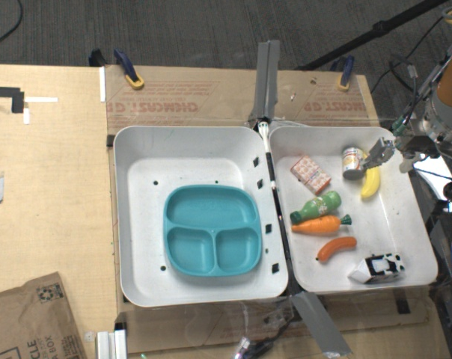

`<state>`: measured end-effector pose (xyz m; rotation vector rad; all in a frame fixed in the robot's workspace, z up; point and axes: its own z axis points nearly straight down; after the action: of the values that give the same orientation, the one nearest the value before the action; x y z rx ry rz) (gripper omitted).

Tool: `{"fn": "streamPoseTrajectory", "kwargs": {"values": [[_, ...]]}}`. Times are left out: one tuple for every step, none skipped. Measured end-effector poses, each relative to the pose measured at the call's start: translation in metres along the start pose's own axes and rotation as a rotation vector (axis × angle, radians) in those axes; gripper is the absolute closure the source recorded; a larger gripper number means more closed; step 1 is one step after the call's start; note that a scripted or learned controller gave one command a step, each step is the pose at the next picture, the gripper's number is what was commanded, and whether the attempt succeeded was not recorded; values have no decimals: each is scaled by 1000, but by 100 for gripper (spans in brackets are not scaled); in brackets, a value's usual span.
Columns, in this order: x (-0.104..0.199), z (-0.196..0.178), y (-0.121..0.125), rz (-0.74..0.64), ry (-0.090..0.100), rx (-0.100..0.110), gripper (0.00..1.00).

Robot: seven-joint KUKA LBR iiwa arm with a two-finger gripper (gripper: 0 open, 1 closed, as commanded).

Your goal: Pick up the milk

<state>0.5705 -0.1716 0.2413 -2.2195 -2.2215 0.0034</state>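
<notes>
Table: light wood, carrying two white bins side by side.

Left bin: holds a teal tray with three compartments, lying flat near the middle.

Right bin: holds seven items.
- Milk: small black-and-white carton, lying on its side in the near right corner, well apart from the hand.
- Sausage: orange-red, just left of the milk.
- Carrot: orange, lying crosswise mid-bin.
- Green bottle: on its side, touching the carrot's far edge.
- Pink box: toward the far left of the bin.
- Can: near the far wall, on its side.
- Banana: just right of the can.

Hand: over the far right of the right bin, beside can and banana; whether released or clenched cannot be told. Nothing visibly between its fingers.
</notes>
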Motion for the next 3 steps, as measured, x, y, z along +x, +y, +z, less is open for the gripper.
{"fn": "streamPoseTrajectory", "kwargs": {"values": [[-37, 72, -78, -6, 1, 1, 0], [-37, 72, -78, -6, 1, 0, 0], [-50, 122, -93, -171, 2, 0, 0]]}}
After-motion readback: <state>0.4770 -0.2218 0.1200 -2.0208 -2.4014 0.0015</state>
